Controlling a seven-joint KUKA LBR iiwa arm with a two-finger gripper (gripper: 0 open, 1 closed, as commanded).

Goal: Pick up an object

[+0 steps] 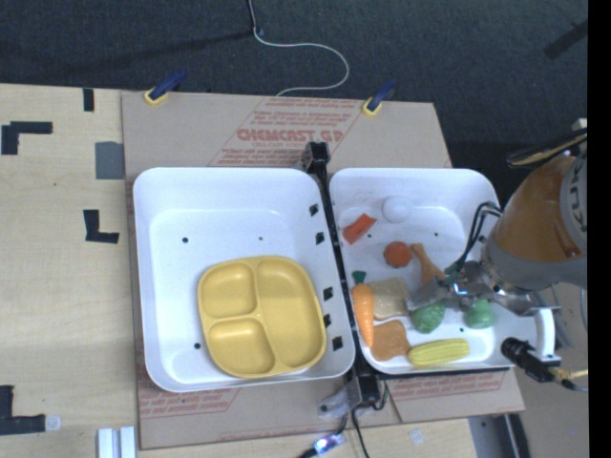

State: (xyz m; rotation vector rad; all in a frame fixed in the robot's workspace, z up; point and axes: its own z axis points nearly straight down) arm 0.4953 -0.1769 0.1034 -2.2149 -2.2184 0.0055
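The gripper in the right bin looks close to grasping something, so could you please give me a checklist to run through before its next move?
1. Gripper is over the right bin: ok.
2. Gripper sits among the toy food, near the green items: ok.
3. An object is between the fingers: cannot tell.
4. Neighbours are clear of the gripper: not ok; the green items, the brown stick and the corn cob crowd it.
5. Left bin has bare floor around the yellow divided plate: ok.
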